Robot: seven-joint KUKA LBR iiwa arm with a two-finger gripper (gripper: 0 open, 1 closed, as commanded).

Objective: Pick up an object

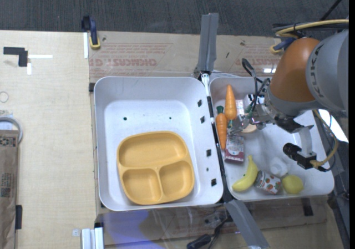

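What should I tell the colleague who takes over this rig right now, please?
Gripper: low in the right bin, near its far left end, next to two carrots; whether it is open or shut cannot be told, and nothing is seen held.
Objects in the right bin: carrots at the left wall, a red packet below them, a banana, a small can and a lemon along the near edge.
Left bin: a yellow divided plate.
Done: arm is over the objects. Left: grasp one and lift it.
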